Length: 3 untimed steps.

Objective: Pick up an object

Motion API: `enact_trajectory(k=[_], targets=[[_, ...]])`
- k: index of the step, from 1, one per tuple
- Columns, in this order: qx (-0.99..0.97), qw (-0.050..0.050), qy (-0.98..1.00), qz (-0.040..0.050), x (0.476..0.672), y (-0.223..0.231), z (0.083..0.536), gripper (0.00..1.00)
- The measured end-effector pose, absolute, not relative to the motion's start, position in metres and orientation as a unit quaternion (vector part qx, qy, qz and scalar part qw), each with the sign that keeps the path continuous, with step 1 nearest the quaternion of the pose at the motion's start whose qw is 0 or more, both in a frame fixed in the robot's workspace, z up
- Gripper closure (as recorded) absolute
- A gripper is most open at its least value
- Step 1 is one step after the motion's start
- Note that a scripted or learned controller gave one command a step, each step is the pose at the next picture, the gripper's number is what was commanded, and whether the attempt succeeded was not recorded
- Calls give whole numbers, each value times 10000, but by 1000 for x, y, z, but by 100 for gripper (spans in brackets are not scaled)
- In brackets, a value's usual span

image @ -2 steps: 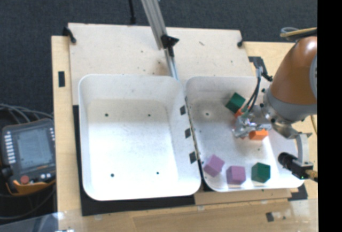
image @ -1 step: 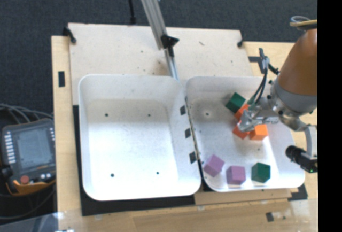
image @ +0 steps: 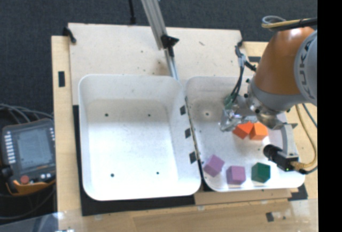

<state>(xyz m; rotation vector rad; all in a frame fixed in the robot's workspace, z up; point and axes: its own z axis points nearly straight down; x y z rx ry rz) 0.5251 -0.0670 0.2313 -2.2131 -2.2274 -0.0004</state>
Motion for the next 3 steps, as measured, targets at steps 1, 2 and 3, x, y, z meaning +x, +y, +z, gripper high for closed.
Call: enact_trajectory(k=[1, 2, 3], targets=[[-7047, -4, -7095, -4, 544, -22, 223, 100], [-7045, 1, -7097, -7, 560, 28, 216, 100], [-7045, -2, -7097, -17, 582, 74, 230, 100]])
